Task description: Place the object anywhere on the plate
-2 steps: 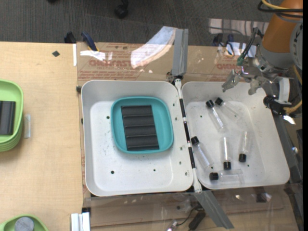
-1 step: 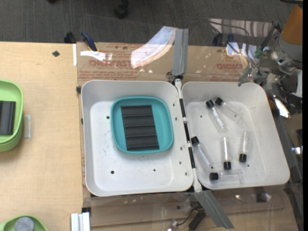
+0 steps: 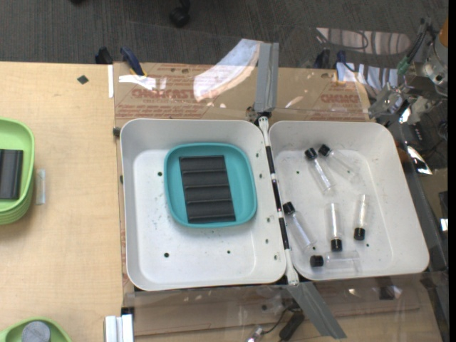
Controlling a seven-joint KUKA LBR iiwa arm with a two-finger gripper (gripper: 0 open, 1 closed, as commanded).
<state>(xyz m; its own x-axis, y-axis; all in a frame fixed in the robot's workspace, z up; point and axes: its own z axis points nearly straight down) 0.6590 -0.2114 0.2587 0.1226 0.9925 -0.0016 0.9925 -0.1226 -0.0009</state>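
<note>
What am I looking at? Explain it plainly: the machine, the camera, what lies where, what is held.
This is one camera fixed above a wooden bench, looking down at a slant. The metal hardware at the upper right edge looks like part of the robot arm, which reaches in from that side; I see nothing held there. Two shallow white bins sit side by side. The left bin holds a teal plate with a dark ribbed block on it. The right bin holds several clear tubes with black caps, lying loose. The job is to put one object on the plate.
</note>
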